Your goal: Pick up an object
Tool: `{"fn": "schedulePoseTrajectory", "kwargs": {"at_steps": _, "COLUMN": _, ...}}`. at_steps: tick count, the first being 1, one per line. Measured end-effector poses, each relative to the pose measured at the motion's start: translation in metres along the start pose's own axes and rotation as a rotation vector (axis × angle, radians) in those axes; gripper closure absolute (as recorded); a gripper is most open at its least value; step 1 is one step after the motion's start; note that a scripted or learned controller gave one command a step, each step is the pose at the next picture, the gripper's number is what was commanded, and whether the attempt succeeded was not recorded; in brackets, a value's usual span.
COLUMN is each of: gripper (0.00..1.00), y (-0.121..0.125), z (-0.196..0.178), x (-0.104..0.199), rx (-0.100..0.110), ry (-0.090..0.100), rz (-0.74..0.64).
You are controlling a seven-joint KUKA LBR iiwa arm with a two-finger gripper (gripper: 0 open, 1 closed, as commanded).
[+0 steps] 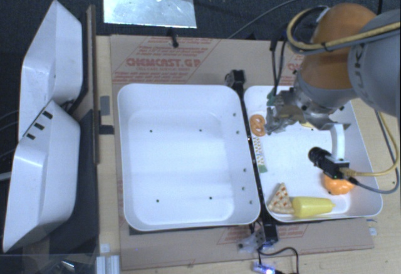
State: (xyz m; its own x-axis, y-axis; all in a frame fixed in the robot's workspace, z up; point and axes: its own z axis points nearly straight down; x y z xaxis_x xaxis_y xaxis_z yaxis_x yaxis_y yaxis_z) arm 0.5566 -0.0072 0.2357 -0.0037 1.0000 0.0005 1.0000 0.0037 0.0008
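The hand [274, 123] hangs low over the upper left part of the right shallow white plastic bin [294, 169], just beside a small orange pretzel-shaped toy [257, 123] lying near the bin's left wall. Whether the hand is open or closed cannot be told from here, and nothing is seen gripped in it. Judging by this, the pick is not yet done: the grasp and the lift remain. A tan triangular slice [280, 199], a yellow rounded block [312, 206] and an orange lump [339, 187] lie along the near side.
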Motion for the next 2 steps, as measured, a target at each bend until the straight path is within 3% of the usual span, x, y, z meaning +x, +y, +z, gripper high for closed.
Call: {"fn": "schedulePoseTrajectory", "kwargs": {"at_steps": 2, "gripper": 1.0, "y": 0.024, "z": -0.006, "x": 0.101, "rx": 0.0, "ry": 0.0, "rz": -0.001}}
